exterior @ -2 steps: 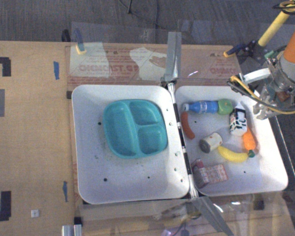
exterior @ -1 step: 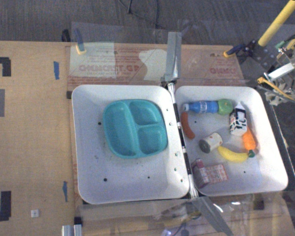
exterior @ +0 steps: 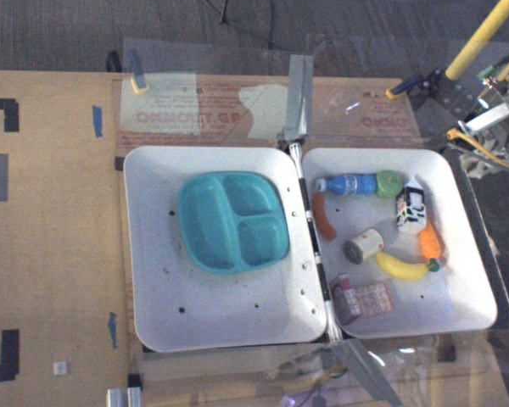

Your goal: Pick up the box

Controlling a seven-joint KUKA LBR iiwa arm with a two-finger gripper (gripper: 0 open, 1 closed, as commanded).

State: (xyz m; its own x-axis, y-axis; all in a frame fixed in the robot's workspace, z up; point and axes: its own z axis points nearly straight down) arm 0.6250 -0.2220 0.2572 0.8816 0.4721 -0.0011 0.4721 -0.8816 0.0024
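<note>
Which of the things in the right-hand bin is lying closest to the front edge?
The flat pinkish patterned box, in the right white bin's front-left corner. The yellow banana and the small cylindrical can lie farther back.

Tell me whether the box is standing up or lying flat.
Lying flat. The box rests on its broad face on the floor of the right bin, near the front left corner.

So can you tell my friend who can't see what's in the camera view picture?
Two white bins sit side by side on a bench. The left bin holds a teal divided plate; the right bin holds a small pink box, a banana, a carrot, a water bottle and other small things.
</note>
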